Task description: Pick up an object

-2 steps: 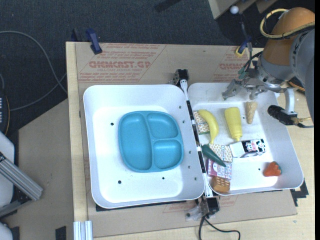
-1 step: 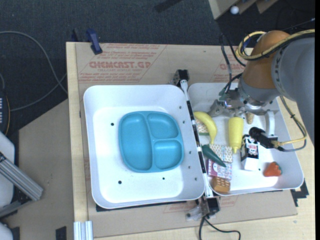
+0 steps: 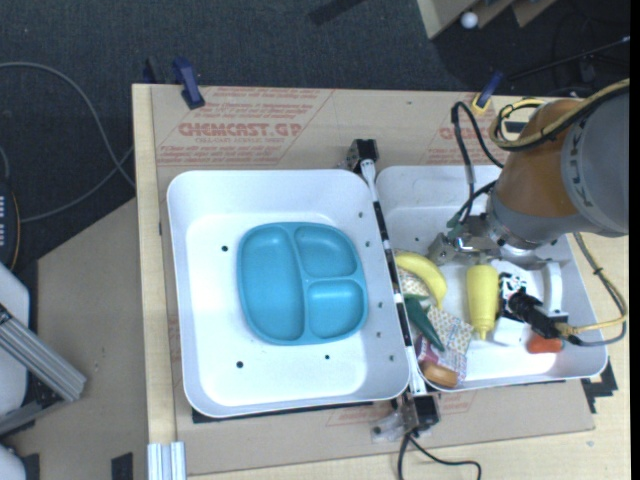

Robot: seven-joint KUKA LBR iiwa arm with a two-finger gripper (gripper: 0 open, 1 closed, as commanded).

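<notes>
Tool: the tool (image 3: 470, 240) is being held low in the right bin (image 3: 420, 193), under the grey and orange arm (image 3: 560, 183); whether it is wide or narrow cannot be told (the wrist is covering it).
Nearest object: the yellow bottle (image 3: 481, 299) is being seen just below the tool, apart from it, its long axis running up-down in the view.
Beside it: a banana (image 3: 423, 273) is lying left of the bottle.
Farther out: a blue divided plate (image 3: 300, 281) is being carried in the left bin (image 3: 200, 208) on the bench (image 3: 150, 268).
</notes>
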